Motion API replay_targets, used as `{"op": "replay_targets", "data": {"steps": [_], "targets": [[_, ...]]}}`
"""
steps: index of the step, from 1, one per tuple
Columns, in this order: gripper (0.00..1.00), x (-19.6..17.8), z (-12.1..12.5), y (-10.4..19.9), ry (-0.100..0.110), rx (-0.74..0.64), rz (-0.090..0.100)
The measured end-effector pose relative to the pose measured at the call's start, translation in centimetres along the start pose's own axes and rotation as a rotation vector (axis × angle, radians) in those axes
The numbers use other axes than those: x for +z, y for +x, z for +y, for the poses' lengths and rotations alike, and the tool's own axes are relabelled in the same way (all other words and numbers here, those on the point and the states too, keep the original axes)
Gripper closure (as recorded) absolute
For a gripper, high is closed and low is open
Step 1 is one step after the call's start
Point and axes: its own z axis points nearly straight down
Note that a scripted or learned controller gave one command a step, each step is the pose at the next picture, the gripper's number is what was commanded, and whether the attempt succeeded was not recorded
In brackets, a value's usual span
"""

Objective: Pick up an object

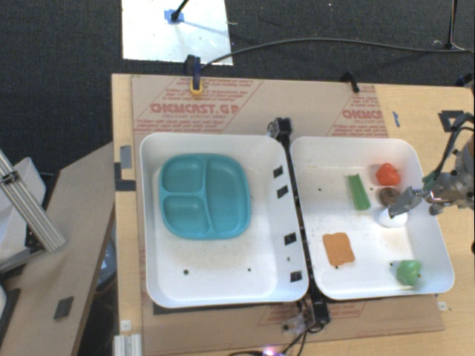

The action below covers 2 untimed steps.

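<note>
Right bin [430,199]: five items, hand [404,202] above white one [391,218], grip unclear; left bin [215,284]: one teal tray [205,196].

The only readable print stands on the clear protective sheet [256,102] that lies over the bench top beneath the two bins: red block letters spell "CHEMCAST GP" at its upper left, just below the blue-and-yellow clamp [194,75], with a line of smaller red type underneath that is too fine to read. The same red logo repeats at the sheet's upper right, near the top edge of the right bin [356,145], where its end is cut off from sight. Fainter red slanted lines of the same repeating pattern run across the sheet between the two logos, but their wording cannot be made out
</note>
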Motion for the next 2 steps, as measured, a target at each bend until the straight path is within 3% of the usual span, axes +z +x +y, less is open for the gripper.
{"op": "replay_targets", "data": {"steps": [2], "targets": [[0.0, 10.2, -0.7, 0.6, 0.005, 0.002, 0.002]]}}
